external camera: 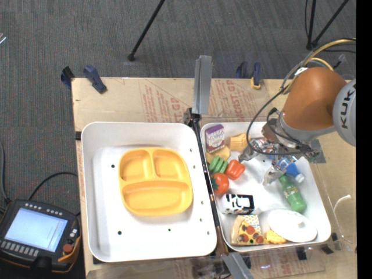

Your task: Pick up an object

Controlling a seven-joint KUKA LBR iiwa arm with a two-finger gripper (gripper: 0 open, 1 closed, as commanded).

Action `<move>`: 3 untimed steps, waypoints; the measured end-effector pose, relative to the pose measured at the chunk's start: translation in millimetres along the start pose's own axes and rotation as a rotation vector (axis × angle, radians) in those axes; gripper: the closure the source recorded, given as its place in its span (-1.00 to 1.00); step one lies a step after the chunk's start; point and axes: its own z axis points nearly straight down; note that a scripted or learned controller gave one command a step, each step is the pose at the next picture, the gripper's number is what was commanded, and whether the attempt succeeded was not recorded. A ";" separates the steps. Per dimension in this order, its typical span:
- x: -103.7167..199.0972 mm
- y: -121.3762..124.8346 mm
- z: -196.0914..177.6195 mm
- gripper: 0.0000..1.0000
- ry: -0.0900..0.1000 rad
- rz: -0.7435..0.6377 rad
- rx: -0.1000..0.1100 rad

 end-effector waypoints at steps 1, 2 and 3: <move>67.2 -0.6 -0.1 -1.00 0.002 -0.080 -0.003; 24.7 8.1 0.0 -1.00 0.000 -0.288 -0.002; -12.0 35.9 0.0 -1.00 0.000 -0.383 0.000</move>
